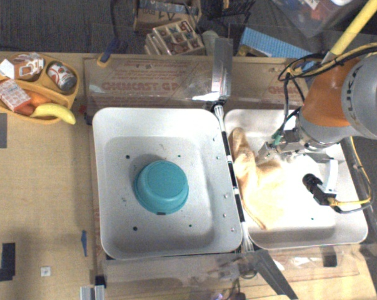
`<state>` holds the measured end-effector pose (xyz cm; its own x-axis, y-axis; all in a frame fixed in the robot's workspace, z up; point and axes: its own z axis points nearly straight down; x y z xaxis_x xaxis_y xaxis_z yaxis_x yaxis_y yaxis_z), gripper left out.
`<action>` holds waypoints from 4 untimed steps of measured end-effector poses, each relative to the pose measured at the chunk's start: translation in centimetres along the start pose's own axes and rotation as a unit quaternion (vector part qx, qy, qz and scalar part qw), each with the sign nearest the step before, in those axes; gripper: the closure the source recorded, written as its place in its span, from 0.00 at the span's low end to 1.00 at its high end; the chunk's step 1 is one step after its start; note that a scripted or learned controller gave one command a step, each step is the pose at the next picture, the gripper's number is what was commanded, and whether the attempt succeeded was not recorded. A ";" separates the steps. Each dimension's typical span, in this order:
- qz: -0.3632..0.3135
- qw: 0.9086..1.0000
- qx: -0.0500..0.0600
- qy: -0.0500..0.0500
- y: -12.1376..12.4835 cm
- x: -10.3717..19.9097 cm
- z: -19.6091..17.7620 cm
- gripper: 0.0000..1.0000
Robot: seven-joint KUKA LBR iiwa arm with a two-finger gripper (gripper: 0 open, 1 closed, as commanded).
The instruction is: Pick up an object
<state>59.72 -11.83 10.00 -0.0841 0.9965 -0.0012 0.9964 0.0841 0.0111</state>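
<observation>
Arm reached into right bin (357,230), gripper (271,150) low over the pale cloth-like object (258,183).
Cannot tell from this view whether anything was pinched. Cloth lay bunched against the bin's left wall; likely risk: soft folds slip out, or a grab too near the wall misses. Teal bowl (162,186) sat untouched in left bin (113,130).

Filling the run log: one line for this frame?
arm: over right bin | pincer: at the cloth, grasp unclear | left bin: teal bowl, untouched | pick: not confirmed
</observation>
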 end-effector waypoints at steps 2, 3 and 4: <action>-0.075 0.997 -0.001 0.000 0.9 1.7 0.0 1.00; -0.075 0.997 -0.001 -0.001 0.9 1.7 0.0 0.00; -0.131 0.991 0.002 0.000 0.3 2.2 1.1 0.00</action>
<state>59.86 -9.66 8.91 -0.3406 0.9402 -0.0031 0.9402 0.3407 0.0071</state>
